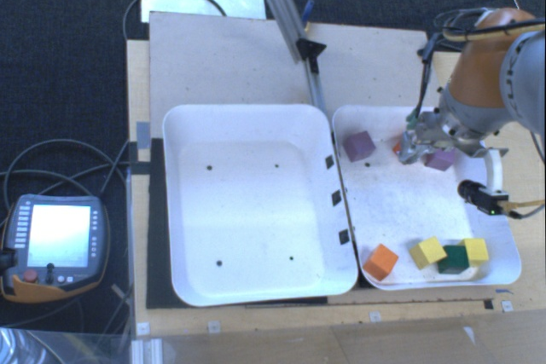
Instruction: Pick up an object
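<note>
The right bin [401, 209] holds several small blocks. A purple cube [358, 145] lies near its back left. My gripper [411, 151] hangs low at the back of this bin, between a red piece [397, 147] on its left and a second purple block [441, 159] on its right, partly under the wrist. Along the front edge sit an orange cube [381, 261], a yellow cube [427, 251], a green cube [454, 259] and another yellow cube [476, 250]. The arm's grey body and orange band [482, 64] cover the bin's back right corner.
The left bin [247, 200] stands beside the right one, with black clips along the shared wall. A slanted metal rod [286, 8] crosses the board behind the bins. A teach pendant [53, 247] with cables lies on the floor at the left.
</note>
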